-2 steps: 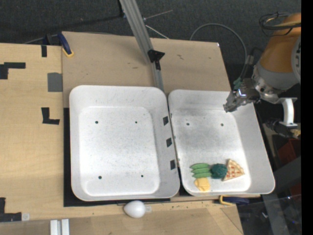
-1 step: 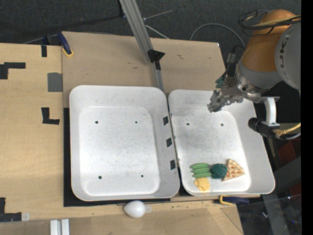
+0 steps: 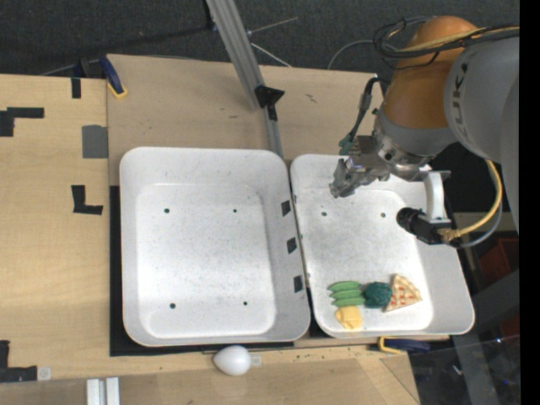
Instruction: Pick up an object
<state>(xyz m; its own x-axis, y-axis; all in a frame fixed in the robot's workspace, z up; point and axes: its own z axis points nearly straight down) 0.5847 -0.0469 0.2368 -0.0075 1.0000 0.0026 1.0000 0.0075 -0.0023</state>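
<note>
Risk: the 4 toy foods, green pods, dark green piece, pizza slice and yellow piece, lie touching near the front wall of the right bin; a descent there is likely to nudge neighbours or catch 2.

Pose: gripper hangs over the bin's far left corner, well apart from the cluster, fingers narrow, holding nothing. Left bin alongside.
</note>
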